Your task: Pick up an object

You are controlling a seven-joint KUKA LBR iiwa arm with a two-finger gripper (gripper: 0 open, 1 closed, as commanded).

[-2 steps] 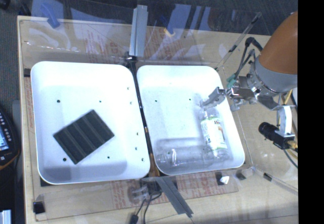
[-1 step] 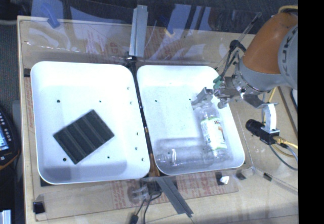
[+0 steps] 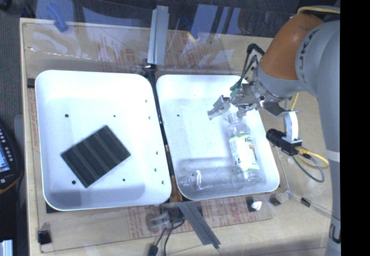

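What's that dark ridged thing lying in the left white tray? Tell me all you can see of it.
The dark slab is a flat rectangle, black or very dark grey, with parallel ridges running along its length; it looks like rubber or plastic, though I cannot be sure. It lies flat on the floor of the left bin, turned at a slant to the bin's walls, in the part nearer the camera. Nothing else touches it; the hand is over the other bin.

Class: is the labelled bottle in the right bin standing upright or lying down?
Lying down: the labelled bottle stretches lengthwise along the right bin floor.
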